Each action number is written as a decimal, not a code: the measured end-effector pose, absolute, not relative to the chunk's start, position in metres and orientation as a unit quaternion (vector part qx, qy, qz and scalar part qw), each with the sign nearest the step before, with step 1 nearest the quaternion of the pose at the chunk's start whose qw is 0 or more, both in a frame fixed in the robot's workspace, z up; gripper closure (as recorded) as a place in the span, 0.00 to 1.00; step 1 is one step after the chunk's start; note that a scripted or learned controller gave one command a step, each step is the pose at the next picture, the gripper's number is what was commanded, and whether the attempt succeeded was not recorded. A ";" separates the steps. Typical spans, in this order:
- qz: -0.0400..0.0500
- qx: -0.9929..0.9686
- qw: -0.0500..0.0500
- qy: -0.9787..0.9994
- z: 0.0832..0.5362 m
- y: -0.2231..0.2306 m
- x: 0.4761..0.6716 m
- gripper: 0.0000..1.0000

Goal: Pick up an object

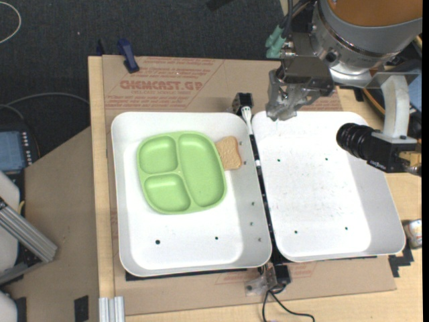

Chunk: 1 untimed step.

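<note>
Two white bins sit side by side on a brown board over dark carpet. The left bin holds a green divided plate with a tan cracker touching its right edge. The gripper hangs above the far rim of the right bin, well apart from both; its grasp cannot be told.
</note>
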<state>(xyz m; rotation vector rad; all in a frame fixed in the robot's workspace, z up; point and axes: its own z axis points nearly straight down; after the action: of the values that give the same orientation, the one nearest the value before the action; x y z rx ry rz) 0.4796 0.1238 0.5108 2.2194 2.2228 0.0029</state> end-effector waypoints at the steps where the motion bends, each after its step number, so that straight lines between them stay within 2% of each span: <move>1: -0.002 0.706 -0.001 0.708 0.484 0.161 0.479 1.00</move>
<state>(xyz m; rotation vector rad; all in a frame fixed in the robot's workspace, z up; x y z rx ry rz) 0.4788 0.1612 0.4839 2.2192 2.2279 -0.0065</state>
